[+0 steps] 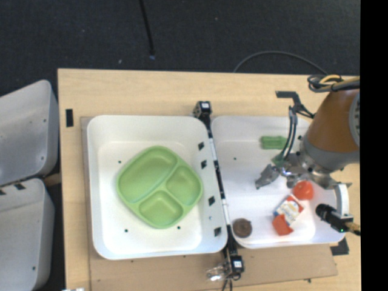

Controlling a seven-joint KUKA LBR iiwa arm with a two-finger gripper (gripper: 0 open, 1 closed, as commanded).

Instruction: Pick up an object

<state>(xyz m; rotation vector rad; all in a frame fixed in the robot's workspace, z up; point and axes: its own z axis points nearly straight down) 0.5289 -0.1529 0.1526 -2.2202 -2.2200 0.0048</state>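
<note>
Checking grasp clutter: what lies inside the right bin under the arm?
In the right bin lie a green piece, an orange ball, a red and white item and a brown disc. The arm covers the bin's far right.

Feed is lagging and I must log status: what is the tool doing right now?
Tool: open over the right bin, holding nothing.

Glossy green plastic plate (159, 187), smooth white plastic bins (97, 223), matt pale wood bench (145, 90)
</note>
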